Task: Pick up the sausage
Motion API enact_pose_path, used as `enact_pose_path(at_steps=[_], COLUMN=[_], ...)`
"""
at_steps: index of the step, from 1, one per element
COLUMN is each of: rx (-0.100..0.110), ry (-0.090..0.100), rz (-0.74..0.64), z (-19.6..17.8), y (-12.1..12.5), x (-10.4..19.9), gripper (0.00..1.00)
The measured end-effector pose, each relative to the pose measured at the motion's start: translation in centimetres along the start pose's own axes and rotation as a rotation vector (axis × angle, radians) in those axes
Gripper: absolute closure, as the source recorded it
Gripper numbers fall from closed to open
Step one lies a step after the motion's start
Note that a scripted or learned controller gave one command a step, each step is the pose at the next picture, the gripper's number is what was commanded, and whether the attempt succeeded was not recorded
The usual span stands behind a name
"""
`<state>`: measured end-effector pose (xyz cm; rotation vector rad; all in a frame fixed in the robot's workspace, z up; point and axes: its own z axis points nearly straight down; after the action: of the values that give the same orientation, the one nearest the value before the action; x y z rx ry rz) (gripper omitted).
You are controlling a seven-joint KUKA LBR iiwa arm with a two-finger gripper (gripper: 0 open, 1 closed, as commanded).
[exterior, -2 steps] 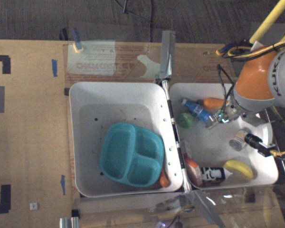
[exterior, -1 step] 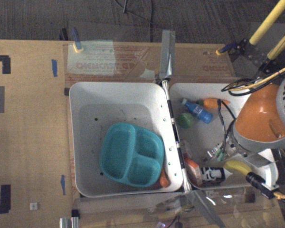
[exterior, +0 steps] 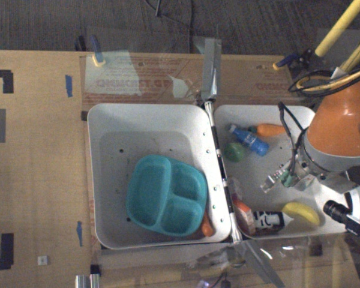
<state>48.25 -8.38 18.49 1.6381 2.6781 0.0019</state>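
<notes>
A reddish-orange oblong piece (exterior: 243, 210), which may be the sausage, lies at the front left corner of the right bin (exterior: 258, 114), against the dividing wall. My gripper (exterior: 281, 177) hangs over the middle of the right bin, to the right of and behind that piece and apart from it. Nothing shows in its grasp. The arm's orange band (exterior: 342, 122) covers the bin's right side.
The right bin also holds a blue bottle (exterior: 249, 140), an orange carrot-like piece (exterior: 270, 129), a green item (exterior: 234, 152), a yellow banana (exterior: 301, 213) and a black-and-white bottle (exterior: 270, 219). The left bin (exterior: 108, 125) holds a teal divided plate (exterior: 167, 195) and a small orange item (exterior: 207, 227).
</notes>
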Motion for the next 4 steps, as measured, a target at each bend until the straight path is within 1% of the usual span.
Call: enact_pose_path(at_steps=[1,2,3,4], rx=[0.002,0.001,0.001,-0.004], ry=[0.001,0.001,0.001,0.005], rz=[-0.001,0.013,-0.021,0.125], z=[0.1,0.1,-2.1,7.9], y=[4.6,6.7,7.7,12.1], x=[9.5,13.9,15.7,23.7], gripper=[1.0,1.0,1.0,1.0])
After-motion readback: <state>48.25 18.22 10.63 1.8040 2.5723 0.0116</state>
